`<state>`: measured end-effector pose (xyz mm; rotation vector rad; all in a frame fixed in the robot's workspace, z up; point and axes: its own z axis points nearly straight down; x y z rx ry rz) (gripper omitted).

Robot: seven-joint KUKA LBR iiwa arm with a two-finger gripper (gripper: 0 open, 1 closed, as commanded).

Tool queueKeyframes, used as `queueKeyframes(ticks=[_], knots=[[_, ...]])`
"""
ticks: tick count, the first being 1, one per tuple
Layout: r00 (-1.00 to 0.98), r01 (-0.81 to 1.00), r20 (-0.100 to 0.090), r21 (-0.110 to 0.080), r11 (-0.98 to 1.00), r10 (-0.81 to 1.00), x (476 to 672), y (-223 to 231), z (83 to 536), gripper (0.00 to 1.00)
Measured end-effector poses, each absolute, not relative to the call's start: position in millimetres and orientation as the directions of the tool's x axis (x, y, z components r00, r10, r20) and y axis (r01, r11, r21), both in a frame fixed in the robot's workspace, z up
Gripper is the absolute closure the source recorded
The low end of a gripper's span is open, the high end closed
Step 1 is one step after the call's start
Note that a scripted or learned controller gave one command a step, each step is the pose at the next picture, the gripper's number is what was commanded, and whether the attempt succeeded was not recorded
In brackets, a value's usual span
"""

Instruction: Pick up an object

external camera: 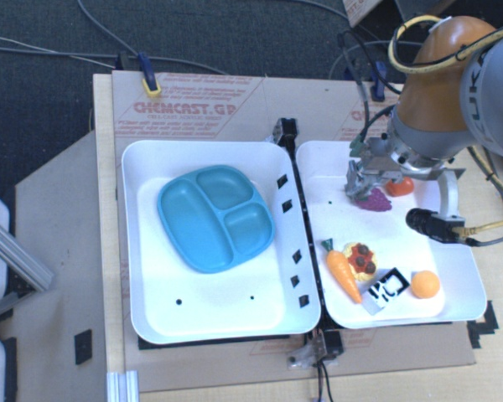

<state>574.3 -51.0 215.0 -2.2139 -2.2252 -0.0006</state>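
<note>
Target for me is the purple grape bunch (374, 199), sitting in the far part of the right bin (461, 308), w/ a red-orange toy (401, 187) touching it on the right. Jaws (362, 181) are right on top of it, far-left side. Can't tell if they're open or closed from this angle, tbh. To do this well imo: centre over the purple lump, keep clear of the red thing, go straight down, close, lift slow. Nearer in the same bin: carrot (344, 275), pizza slice toy (360, 258), b/w tag block (386, 288), orange ball (425, 284). Left bin (142, 249) has the blue divided plate (215, 217). All on the counter (193, 103).
</note>
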Motion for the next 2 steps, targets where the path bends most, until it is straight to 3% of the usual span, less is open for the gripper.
queueKeyframes(ticks=[2], knots=[[-0.007, 1.000, 0.003, 0.002, 0.007, 1.000, 580.6, 50.9, 225.3, 1.00]])
